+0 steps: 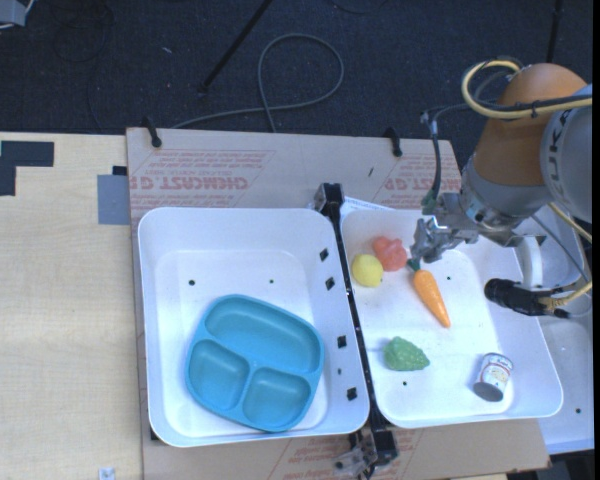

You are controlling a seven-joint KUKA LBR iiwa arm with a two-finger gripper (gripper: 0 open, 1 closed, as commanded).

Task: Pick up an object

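The right bin (525, 408) holds a yellow lemon (367, 270), a pink-red toy (390, 252), an orange carrot (431, 296), a green leafy toy (406, 354) and a small tin can (493, 376) lying near the front right. My gripper (427, 244) hangs low over the far part of this bin, just above the carrot's green top and right of the pink-red toy. The grey arm with its orange band (525, 118) reaches in from the right. Nothing shows between the fingers.
The left bin (170, 268) holds a blue divided plate (252, 361). A black divider (342, 308) runs between the two bins. A black cable fitting (520, 296) sits over the right bin's right side. Wooden bench (50, 328) lies to the left.
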